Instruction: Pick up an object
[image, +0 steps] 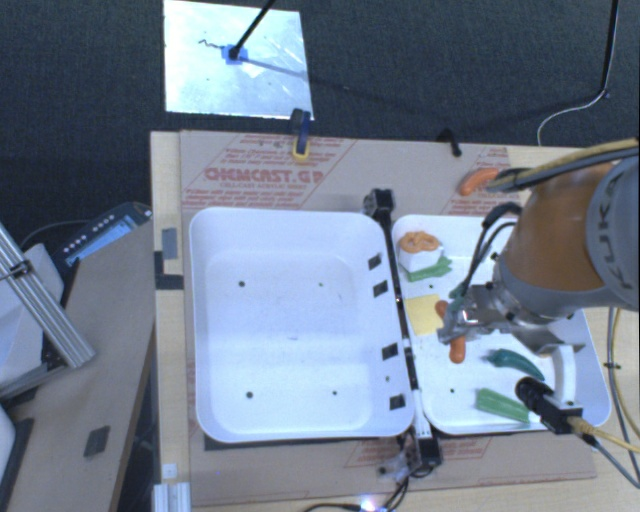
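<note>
At the near edge of the right bin (598, 405) a green block (500, 404) is seen. Just beyond, the hand (457, 322) hangs over a small orange sausage-like piece (458, 350), apparently light, smooth and best taken across its middle. Its grip cannot be told. A yellow slab (426, 312) lies just left; green pieces crowd nearby.

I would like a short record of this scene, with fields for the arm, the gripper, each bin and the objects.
arm: grey with orange band, reaching in from the right over the right bin
gripper: low over the right bin, above a small orange-red piece; finger state unclear
left bin: white, shallow
right bin: white, holds several small items
objects in right bin: orange-and-white item, green piece, yellow piece, teal piece, green block
outside bins: orange item on the board
</note>
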